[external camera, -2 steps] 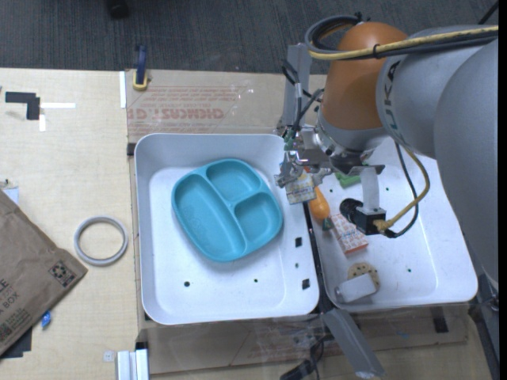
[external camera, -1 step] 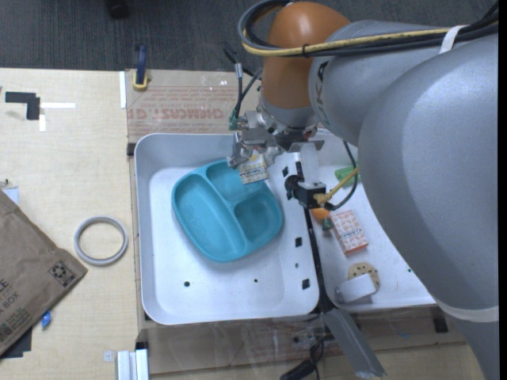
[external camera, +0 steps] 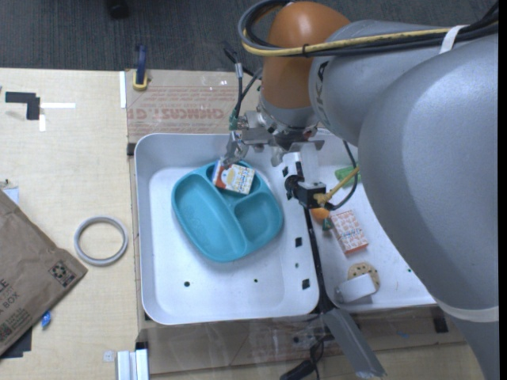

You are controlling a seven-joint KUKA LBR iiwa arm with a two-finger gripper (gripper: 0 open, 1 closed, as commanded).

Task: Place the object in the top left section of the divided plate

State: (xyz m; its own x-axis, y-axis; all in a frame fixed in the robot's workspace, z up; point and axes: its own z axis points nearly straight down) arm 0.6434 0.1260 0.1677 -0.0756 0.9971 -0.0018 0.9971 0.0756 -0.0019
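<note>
Over at the table's (external camera: 63, 165) left edge lies a brown cardboard box (external camera: 28, 271), and just beside it toward the bins sits a grey tape ring (external camera: 101, 239), flat on the wood. Moving right, we reach the left white bin (external camera: 158, 291), and in it the blue divided plate (external camera: 226, 216), turned at an angle, nearer the bin's far side than its near rim. At the plate's far end, a small white-and-orange packet (external camera: 235, 179) sits over the section by the far rim, and the gripper (external camera: 232, 158) is right on top of it, touching its upper edge. Whether the gripper is closed on the packet or open, I cannot tell from this angle. Next, across the divider, the right white bin (external camera: 396, 283) carries a small orange piece (external camera: 320, 210), a red-patterned packet (external camera: 348, 232) near the middle, and a tan-and-white object (external camera: 360, 282) toward the near rim. Looming over the right is the grey arm (external camera: 428, 149) with its orange band (external camera: 297, 46).
</note>
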